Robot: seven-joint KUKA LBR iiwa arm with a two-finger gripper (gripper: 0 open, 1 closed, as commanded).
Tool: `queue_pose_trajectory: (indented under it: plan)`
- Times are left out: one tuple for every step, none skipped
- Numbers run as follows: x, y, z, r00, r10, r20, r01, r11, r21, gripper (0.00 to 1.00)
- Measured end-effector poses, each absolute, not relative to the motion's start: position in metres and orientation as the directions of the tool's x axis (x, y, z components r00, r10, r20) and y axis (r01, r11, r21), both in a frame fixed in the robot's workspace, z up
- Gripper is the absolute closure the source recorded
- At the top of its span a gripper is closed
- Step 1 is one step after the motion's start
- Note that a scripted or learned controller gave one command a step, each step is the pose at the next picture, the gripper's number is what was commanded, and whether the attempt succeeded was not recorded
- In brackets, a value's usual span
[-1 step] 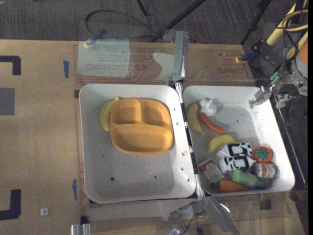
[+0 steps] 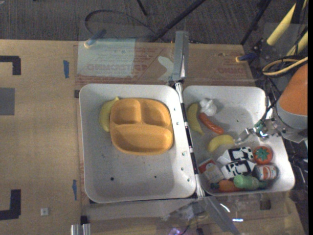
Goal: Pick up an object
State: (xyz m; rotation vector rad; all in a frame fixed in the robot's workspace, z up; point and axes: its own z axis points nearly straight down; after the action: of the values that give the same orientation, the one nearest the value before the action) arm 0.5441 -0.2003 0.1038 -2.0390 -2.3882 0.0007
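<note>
The right bin [image 2: 254,93] was taken as landmark. At its middle a small banana [image 2: 221,141] lay, judged light, stiff, smooth, best pinched mid-body. Just right, the gripper [image 2: 255,130] hovered; its grasp couldn't be told.

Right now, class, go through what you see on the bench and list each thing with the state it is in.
Orange tray: flat, right way up, in the left bin.
Banana: partly tucked under the tray's left edge.
Second banana: lying along the right bin's left wall.
Carrot: lying flat.
Green bottle: on its side.
Gripper: low over the right bin, holding nothing visible.
</note>
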Motion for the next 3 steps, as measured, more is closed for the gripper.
queue_pose_trajectory:
  plan:
    - [0.590, -0.150, 0.086, -0.047, 0.999, -0.001, 0.999, 0.047, 0.005, 0.00]
    - [0.667, -0.118, 0.086, -0.191, 0.982, 0.000, 0.982, 0.191, -0.002, 0.00]
    - [0.630, -0.122, 0.086, -0.113, 0.994, 0.000, 0.994, 0.113, 0.000, 0.00]
